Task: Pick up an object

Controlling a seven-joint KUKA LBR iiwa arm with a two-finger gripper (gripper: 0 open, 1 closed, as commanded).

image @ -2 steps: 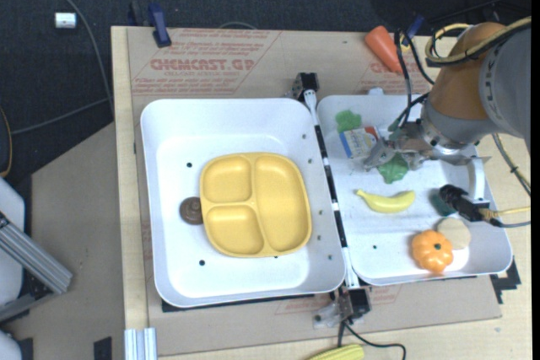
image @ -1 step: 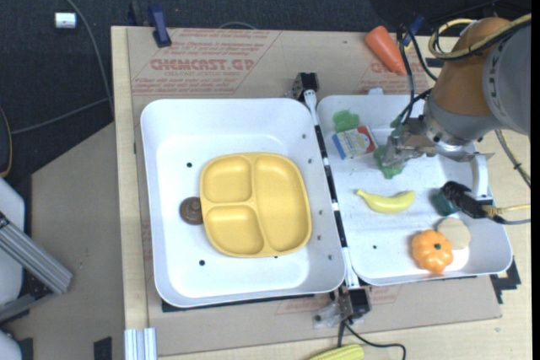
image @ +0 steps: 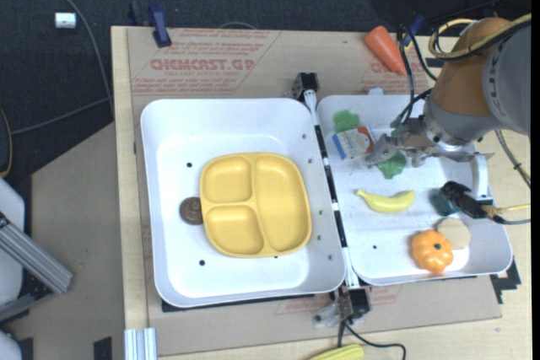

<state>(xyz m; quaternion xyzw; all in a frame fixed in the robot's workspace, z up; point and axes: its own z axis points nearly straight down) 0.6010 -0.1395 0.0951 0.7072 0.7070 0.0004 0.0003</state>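
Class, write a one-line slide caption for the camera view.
Gripper over the right bin near a banana; yellow tray in the left bin.

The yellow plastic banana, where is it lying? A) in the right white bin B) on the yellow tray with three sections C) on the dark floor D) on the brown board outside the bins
A: the yellow plastic banana lies on the floor of the right white bin, between a green toy and an orange toy pumpkin.
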